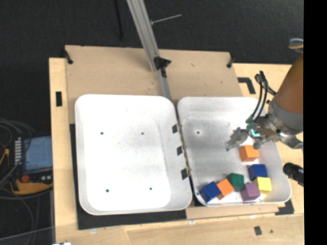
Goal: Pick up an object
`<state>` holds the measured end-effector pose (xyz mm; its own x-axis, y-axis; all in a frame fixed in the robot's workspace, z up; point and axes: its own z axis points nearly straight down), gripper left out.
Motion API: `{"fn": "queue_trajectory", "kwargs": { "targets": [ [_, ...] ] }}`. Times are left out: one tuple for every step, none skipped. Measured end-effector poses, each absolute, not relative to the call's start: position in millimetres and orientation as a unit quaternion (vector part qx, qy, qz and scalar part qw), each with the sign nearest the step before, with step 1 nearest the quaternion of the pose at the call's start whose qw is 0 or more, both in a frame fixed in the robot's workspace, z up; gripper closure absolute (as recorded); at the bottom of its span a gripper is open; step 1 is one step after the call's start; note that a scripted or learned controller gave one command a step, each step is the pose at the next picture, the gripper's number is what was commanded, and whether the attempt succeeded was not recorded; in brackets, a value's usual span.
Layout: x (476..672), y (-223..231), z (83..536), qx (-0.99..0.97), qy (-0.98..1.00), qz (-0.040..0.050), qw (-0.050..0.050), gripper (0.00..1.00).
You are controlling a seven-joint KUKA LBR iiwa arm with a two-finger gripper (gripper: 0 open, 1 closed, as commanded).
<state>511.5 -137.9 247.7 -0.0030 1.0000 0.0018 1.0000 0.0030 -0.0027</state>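
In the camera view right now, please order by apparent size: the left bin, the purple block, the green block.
1. left bin, by far the largest.
2. purple block and green block look about alike; I cannot rank them, since an orange block partly overlaps the green one.

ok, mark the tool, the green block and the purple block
tool (240, 138), camera view, midway between its fingertips
green block (236, 180), camera view, middle of its top face
purple block (250, 191), camera view, middle of its top face
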Motion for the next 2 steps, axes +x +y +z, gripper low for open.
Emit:
{"fn": "queue_trajectory", "kwargs": {
  "targets": [
    [512.1, -138.4, 249.6, -0.707, -0.707, -0.0008, -0.001, 0.0],
    [509.2, -137.6, 207.1, -0.708, -0.706, 0.0017, 0.001, 0.0]
  ]
}}
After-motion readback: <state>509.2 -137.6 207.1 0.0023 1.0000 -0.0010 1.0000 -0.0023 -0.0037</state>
